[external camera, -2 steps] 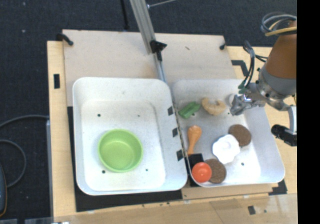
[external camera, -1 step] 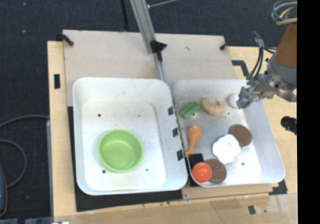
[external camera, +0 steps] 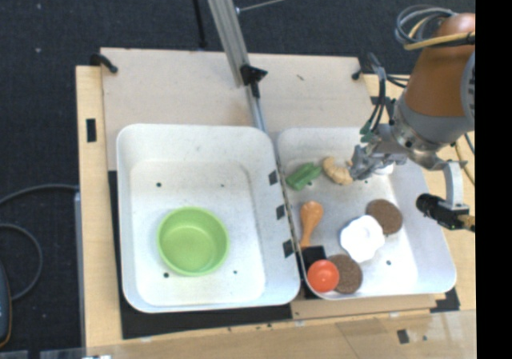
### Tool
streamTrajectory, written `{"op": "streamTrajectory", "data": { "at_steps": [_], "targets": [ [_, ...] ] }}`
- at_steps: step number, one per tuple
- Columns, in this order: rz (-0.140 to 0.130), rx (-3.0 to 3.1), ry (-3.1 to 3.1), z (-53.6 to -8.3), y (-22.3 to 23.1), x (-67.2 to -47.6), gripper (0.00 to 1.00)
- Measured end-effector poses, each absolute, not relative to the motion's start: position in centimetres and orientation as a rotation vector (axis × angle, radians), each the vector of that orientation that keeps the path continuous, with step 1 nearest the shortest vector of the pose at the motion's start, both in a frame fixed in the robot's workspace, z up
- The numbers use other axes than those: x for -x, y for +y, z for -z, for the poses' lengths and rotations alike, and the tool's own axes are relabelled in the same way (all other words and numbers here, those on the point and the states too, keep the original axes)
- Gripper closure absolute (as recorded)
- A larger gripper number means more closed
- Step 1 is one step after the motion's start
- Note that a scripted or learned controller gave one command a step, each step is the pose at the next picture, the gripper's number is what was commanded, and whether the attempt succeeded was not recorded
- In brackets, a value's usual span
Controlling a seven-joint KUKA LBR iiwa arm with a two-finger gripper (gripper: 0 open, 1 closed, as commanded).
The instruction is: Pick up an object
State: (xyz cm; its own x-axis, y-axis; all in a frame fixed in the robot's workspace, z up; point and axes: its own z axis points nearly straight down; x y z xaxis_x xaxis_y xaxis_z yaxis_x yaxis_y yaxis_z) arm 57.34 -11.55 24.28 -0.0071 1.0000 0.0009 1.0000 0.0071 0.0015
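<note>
The bench [external camera: 184, 81] is taken up by two shallow white bins set side by side. The left bin [external camera: 160, 149] holds a green bowl [external camera: 192, 241], well apart from everything else. The right bin [external camera: 424, 261] holds the small things, and the grey arm with the orange band [external camera: 436, 81] is seen reaching over its upper part.

The gripper [external camera: 364, 164] is lowered just beside a tan, lumpy piece [external camera: 337, 171], apparently touching its right end. How the jaws stand cannot be told, since they are lost in the dark mass of the wrist, and no thing can be seen held in them.

The tan piece is judged to be the thing aimed at. It lies near the upper middle of the right bin, with a green block [external camera: 302, 176] just beside it on the left. A miss is the main risk: the gripper seems set at the end of the piece rather than across its middle, so it could be pushed leftward into the green block instead of being caught. Its rounded shape could also let it squirt out as it is squeezed.

The other things are well clear of that contact: a white disc [external camera: 362, 237] touching a brown disc [external camera: 386, 215], a second brown disc [external camera: 348, 273] overlapped by a red ball [external camera: 323, 275], and an orange, carrot-like piece [external camera: 309, 217] near the dividing wall.
</note>
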Motion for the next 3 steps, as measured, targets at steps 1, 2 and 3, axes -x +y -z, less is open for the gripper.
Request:
{"op": "streamTrajectory", "data": {
  "at_steps": [1,2,3],
  "targets": [
    [-0.002,-2.215,2.228,-24.0,-7.4,-56.7,1.00],
    [-0.003,-2.214,2.230,-24.5,-3.0,-56.2,1.00],
    [-0.001,-2.215,2.229,-23.4,2.1,-54.9,1.00]
  ]
}}
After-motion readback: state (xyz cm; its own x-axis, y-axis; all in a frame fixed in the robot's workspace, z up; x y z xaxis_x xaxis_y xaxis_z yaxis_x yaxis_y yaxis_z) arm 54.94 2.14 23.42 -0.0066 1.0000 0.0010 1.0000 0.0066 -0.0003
